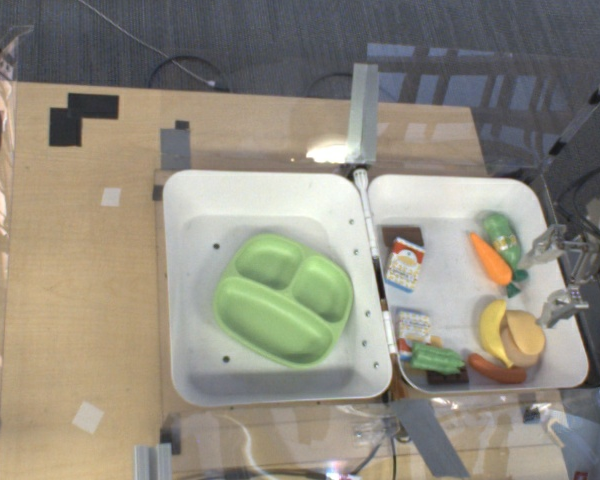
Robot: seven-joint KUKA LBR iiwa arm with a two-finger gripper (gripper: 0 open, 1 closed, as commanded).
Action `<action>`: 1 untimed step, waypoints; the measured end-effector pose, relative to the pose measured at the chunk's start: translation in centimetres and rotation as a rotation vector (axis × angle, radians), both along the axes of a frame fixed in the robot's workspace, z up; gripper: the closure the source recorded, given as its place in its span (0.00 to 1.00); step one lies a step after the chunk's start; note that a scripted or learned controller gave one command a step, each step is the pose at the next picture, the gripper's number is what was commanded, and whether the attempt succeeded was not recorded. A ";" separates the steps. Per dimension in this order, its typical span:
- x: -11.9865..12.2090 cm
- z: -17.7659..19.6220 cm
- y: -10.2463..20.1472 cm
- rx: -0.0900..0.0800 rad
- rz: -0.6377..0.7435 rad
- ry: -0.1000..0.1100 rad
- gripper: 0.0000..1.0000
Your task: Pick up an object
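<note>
The right bin [450, 203] holds several toy foods. An orange carrot [492, 258] lies beside a green vegetable [501, 232] at the far right. Below them a yellow banana [491, 330] touches a tan round piece [526, 338], with a red sausage [497, 369] underneath. Two small cartons [405, 265] [413, 325] lie near the divider, and a green piece [436, 356] rests on a brown bar [446, 375]. My gripper [541, 286] hovers over the bin's right rim, open, with nothing between its fingers. One finger [543, 243] is near the carrot, the other finger [560, 307] near the tan piece.
A green divided plate [282, 298] lies in the left bin [195, 218]. A metal post [363, 113] stands behind the divider between the bins. The wooden bench [75, 288] extends to the left, bearing black markers [80, 116].
</note>
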State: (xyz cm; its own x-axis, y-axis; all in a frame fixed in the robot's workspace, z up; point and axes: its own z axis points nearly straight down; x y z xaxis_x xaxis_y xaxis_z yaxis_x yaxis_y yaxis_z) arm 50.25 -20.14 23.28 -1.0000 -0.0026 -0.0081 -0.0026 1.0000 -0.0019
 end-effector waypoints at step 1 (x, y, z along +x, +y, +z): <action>5.8 -12.1 -0.6 -0.007 0.021 -0.017 0.00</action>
State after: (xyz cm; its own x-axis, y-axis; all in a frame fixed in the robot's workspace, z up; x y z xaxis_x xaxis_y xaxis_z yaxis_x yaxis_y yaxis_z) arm 56.08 -20.77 11.18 -0.9994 -0.0240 -0.0254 -0.0238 0.9997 -0.0092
